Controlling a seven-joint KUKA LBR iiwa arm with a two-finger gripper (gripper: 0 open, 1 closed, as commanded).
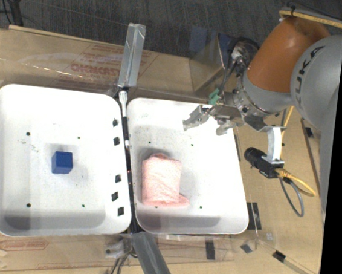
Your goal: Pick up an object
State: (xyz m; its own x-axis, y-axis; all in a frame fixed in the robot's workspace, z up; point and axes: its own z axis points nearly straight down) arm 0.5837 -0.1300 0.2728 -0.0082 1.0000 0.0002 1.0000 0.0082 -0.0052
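The pincer [208, 122] hangs over the upper part of the right bin [231, 170], near its back rim, with its two fingers spread apart and nothing between them. Above it the grey arm [312, 63] with its orange band reaches in from the right. Below the pincer and well apart from it, a rolled pink cloth [161, 181] lies on the floor of the same bin, toward the front and left of centre. Across the divider, a small blue block [62, 162] sits alone near the middle of the left bin [16, 105].
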